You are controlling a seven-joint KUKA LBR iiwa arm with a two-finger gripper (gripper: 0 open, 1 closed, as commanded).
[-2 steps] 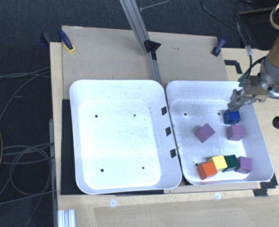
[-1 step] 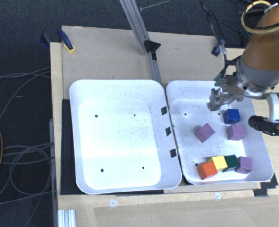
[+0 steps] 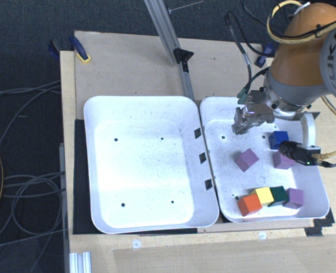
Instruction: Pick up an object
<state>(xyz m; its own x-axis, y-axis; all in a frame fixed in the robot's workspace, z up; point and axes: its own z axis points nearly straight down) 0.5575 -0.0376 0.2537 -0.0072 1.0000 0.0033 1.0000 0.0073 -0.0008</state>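
My gripper (image 3: 240, 125) hangs over the upper middle of the right bin (image 3: 230, 209), pointing down and to the left. Nothing shows between its fingers. Just below it a purple block (image 3: 246, 159) lies on the bin floor, apart from the fingertips. A blue block (image 3: 279, 139) and a second purple block (image 3: 282, 161) lie to the right, under the wrist. Along the bin's front edge sit an orange block (image 3: 249, 204), a yellow block (image 3: 264, 195), a green block (image 3: 278, 194) and a third purple block (image 3: 295, 197).
The left bin (image 3: 99, 118) stands beside the right one, with black clips (image 3: 202, 157) along the shared rim. A grey metal pole (image 3: 166, 33) slants in from the top. Cables trail on the floor at the left and behind the arm.
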